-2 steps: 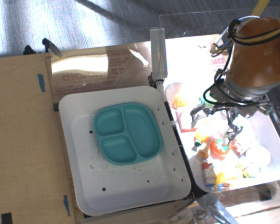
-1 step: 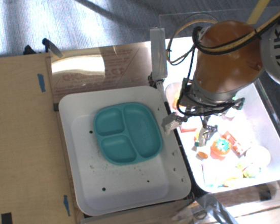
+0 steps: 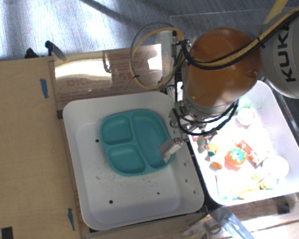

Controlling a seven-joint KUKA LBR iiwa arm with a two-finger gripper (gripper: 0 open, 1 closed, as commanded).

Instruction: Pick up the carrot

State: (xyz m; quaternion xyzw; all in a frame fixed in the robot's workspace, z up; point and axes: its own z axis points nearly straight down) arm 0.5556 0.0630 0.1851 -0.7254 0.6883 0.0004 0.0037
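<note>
A small orange piece (image 3: 215,164) that looks like the carrot lies in the right bin (image 3: 289,125), near its left wall. My gripper (image 3: 171,149) hangs over the left bin (image 3: 85,168), at the right edge of the teal divided plate (image 3: 133,141). It is well left of the orange piece, across the wall between the bins. I see nothing orange at the gripper. The arm's orange band (image 3: 222,68) covers the upper left of the right bin.
Several toys lie in the right bin: a round orange and teal item (image 3: 235,158), a red and white block (image 3: 250,151), a pink and white piece (image 3: 245,118) and pale items at the bottom right. A cardboard sheet (image 3: 21,160) lies to the left. Cables (image 3: 155,55) loop behind the bins.
</note>
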